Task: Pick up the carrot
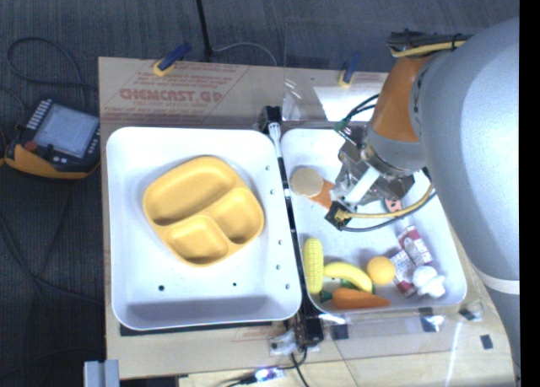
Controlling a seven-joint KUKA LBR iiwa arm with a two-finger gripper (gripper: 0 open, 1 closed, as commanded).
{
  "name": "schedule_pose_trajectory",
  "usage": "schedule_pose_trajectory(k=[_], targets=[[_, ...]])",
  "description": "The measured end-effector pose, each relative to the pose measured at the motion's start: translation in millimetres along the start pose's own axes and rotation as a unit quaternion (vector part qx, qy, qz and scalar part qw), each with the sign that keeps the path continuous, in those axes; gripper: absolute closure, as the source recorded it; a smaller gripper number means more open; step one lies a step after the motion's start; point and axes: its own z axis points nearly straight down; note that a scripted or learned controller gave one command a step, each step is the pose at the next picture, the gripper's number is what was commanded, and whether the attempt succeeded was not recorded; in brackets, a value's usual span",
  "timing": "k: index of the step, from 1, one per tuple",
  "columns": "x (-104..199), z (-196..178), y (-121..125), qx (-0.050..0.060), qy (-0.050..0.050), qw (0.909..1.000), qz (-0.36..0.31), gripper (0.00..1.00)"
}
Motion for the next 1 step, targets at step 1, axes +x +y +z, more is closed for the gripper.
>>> schedule_pose_trajectory(k=[1], targets=[[1.0,0.7,-47.6,0.001,-0.001,0.9889,0.149,1.00]])
